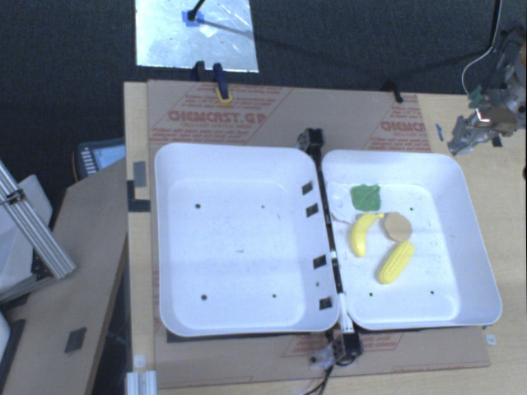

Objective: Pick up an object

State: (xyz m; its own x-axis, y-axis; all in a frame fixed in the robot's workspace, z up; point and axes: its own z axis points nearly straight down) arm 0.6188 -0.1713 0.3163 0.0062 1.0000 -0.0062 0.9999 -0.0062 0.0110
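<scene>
Camera view from above takes in two shallow white bins side by side on the surface (pixel 272 105). The left bin (pixel 239 237) has bare white floor with a few small dark specks. The right bin (pixel 461 245) holds four things, all gathered near its middle and toward its left half. One green leafy piece (pixel 366 196) lies farthest back. One yellow banana (pixel 361 233) lies just in front of it, curved, its upper end close to the green piece. One tan round piece (pixel 398 226) sits just right of the banana, near it. One yellow corn cob (pixel 396 262) lies nearest the front edge, tilted, its upper end touching or almost touching the tan piece; I cannot tell which.

The pincer (pixel 473 130) hangs at the far right, beyond the back right corner of the right bin and well apart from all four things. It is small and partly blurred, so whether it is apart or together cannot be told; nothing is seen in it.

One silvery square sheet (pixel 196 21) lies beyond the surface at top left.
</scene>
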